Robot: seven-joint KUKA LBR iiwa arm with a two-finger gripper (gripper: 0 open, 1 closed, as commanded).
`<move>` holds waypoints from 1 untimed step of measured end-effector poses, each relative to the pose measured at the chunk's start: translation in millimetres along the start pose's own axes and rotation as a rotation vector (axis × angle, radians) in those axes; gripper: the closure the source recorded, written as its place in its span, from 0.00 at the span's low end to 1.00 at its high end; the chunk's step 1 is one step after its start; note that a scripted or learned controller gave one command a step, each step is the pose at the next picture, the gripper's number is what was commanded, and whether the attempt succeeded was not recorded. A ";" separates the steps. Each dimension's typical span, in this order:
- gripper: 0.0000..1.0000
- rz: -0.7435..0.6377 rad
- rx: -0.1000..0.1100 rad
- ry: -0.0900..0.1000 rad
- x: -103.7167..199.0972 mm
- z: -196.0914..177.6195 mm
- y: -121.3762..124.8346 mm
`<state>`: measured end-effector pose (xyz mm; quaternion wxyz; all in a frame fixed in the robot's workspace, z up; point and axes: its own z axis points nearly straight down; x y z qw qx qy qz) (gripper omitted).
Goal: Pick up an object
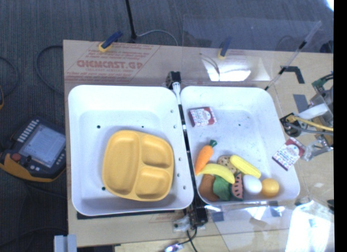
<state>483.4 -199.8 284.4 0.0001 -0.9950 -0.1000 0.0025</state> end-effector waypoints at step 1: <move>1.00 -0.050 0.002 -0.001 75.7 76.8 -102.0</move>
